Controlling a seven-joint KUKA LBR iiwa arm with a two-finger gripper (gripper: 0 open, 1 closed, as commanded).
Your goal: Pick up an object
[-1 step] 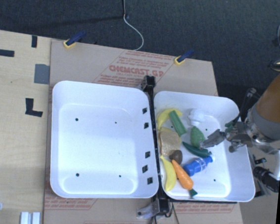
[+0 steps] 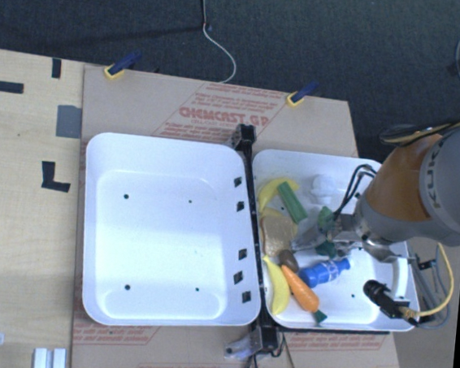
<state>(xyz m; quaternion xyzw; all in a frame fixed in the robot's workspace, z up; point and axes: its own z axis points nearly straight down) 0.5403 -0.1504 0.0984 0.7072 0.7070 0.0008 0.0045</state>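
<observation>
Arm over right bin, gripper down in the clutter, grasp not confirmed

Arm (image 2: 421, 191) reaches in from the right over the right bin (image 2: 347, 318); the left bin (image 2: 160, 229) sits beside it across the centre divider. All candidate objects lie in the right bin: yellow banana (image 2: 278, 289) along the divider side, orange carrot (image 2: 301, 288) just beside it, green block (image 2: 290, 202) further up near a second yellow piece, blue bottle (image 2: 323, 272) close to the gripper (image 2: 328, 238). Gripper sits low among dark green items, above the blue bottle; claw state cannot be told from here, too much overlap. Judgement: objects are crowded, so pick one with free sides (blue bottle looks likeliest), centre over it, close across its narrow axis, then lift straight up to avoid dragging neighbours
</observation>
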